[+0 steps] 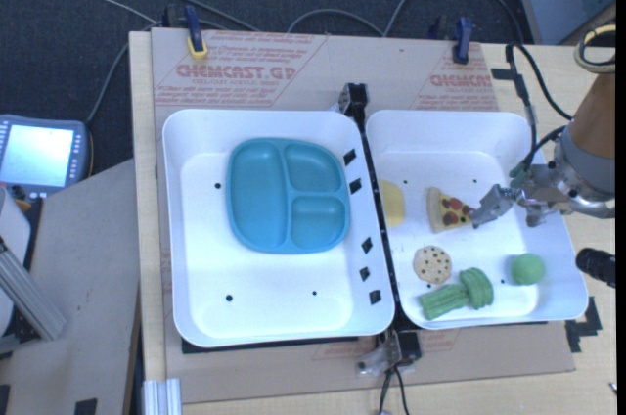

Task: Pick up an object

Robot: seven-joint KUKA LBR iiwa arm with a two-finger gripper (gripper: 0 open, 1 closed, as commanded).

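Observation:
In the right bin (460, 134) lie a pizza slice (446, 209), a yellow round piece (391, 204), a chocolate-chip cookie (431, 263), a green broccoli-like toy (458, 293) and a green ball (527, 269). My gripper (489, 207) reaches in from the right and hangs just right of the pizza slice, its fingertips close to the slice's edge. Nothing shows between the fingers.
The left bin (196, 256) holds a blue divided plate (289, 195). A black divider strip (364, 207) runs between the two bins. Clamps (196, 39) and cables sit at the bench's far edge.

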